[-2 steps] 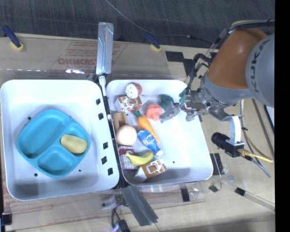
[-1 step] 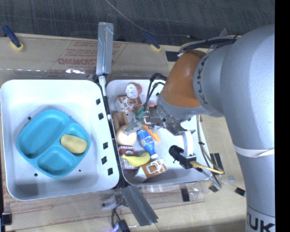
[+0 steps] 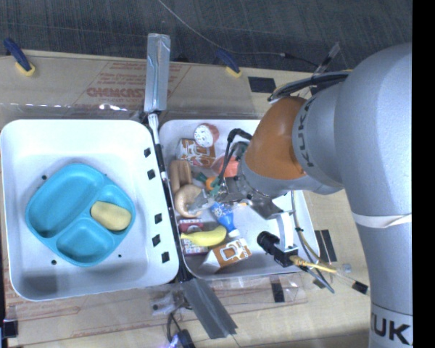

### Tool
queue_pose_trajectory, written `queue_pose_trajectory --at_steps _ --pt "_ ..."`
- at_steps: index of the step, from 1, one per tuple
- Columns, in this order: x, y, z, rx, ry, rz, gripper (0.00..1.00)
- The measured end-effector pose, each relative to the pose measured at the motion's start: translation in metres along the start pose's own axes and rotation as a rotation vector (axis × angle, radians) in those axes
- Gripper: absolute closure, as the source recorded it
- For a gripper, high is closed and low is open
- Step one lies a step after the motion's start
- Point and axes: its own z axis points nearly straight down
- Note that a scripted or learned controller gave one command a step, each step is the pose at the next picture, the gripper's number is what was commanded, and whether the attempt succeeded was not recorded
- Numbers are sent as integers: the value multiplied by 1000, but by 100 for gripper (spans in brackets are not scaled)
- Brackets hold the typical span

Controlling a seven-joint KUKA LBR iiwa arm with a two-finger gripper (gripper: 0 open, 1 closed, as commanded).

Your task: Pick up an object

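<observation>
The gripper sits low in the right bin, buried among the clutter under the orange-banded wrist. Whether it is open or closed cannot be told, and nothing can be seen in its hold. Judged from this, the reach into the pile is done, but the pick itself is unconfirmed. A secure grasp and the lift clear of the bin are left.

Touching or just beside the gripper is a small blue-and-white bottle, the likeliest target, with an orange-and-green piece just on its other side. A pale ring-shaped roll lies near it, toward the divider between the bins. A little further out come a banana and a brown packet on the bottle's side. A brown sausage shape, a printed carton and a round white dial lie on the opposite side.

Well apart from the gripper, in the left bin, a blue divided plate carries a yellow lump, untouched.
</observation>
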Motion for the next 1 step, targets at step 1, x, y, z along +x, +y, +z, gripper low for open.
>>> queue_pose_trajectory --at_steps 1 --pt "-86 -32 4 3 -5 421 0"
